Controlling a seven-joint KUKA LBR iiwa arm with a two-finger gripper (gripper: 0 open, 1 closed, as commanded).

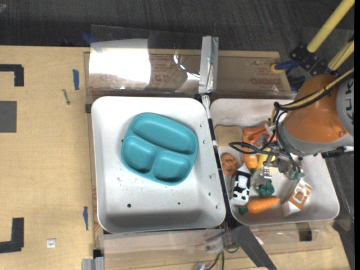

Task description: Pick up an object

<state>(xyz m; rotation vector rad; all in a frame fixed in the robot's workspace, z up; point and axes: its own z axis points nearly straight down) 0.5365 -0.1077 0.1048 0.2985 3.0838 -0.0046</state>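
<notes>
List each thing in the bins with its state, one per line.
Teal tray: upright, in the left bin.
Carrot: lying flat in the right bin.
Black-and-white toy: lying beside the carrot.
Gripper: lowered over the toys; grasp unclear.

overhead slanted view, both bins [107, 151]
</notes>
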